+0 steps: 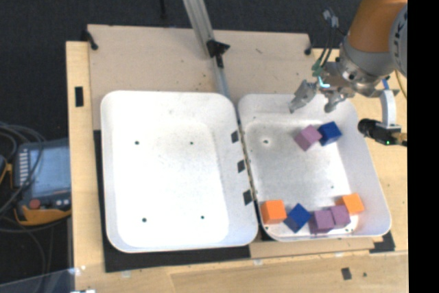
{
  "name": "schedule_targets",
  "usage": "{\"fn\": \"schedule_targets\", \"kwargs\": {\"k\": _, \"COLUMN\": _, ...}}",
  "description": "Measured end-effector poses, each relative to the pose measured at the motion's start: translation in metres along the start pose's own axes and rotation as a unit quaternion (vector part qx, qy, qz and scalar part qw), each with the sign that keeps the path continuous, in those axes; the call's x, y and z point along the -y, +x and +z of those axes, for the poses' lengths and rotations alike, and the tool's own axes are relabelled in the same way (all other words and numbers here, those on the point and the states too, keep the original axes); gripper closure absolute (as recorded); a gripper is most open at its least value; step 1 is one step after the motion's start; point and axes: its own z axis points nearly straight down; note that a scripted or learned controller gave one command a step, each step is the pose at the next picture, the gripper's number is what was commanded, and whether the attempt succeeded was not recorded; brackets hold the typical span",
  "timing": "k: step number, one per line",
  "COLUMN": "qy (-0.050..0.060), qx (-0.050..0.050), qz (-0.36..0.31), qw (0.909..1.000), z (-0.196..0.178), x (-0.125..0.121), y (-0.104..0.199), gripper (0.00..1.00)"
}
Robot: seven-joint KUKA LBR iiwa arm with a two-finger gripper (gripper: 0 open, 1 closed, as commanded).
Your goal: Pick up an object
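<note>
item: gripper [317, 98], fingers spreading open, carrying nothing, hovering over the right bin [363, 168] rim. nearest purple block [307, 137] is lying untouched below; you are awaiting the pick.

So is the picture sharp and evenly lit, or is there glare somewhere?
Camera view: soft, slightly blurry throughout; the left bin is washed out almost pure white; the right bin looks greyer; the gripper is blurred; the blocks cast faint shadows.
</note>
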Motion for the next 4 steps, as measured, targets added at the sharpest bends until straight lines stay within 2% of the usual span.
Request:
{"fn": "schedule_targets", "kwargs": {"k": 1, "qy": -0.002, "qx": 0.001, "qz": -0.001, "qw": 1.0000, "z": -0.003, "x": -0.001, "y": 0.000, "gripper": 0.00}}
{"fn": "schedule_targets", "kwargs": {"k": 2, "qy": 0.000, "qx": 0.002, "qz": 0.002, "qw": 1.0000, "z": 0.053, "x": 0.009, "y": 0.000, "gripper": 0.00}}
{"fn": "schedule_targets", "kwargs": {"k": 3, "qy": -0.006, "qx": 0.004, "qz": 0.002, "qw": 1.0000, "z": 0.105, "x": 0.016, "y": -0.006, "gripper": 0.00}}
{"fn": "schedule_targets", "kwargs": {"k": 4, "qy": -0.013, "qx": 0.004, "qz": 0.003, "qw": 0.9999, "z": 0.108, "x": 0.010, "y": -0.006, "gripper": 0.00}}
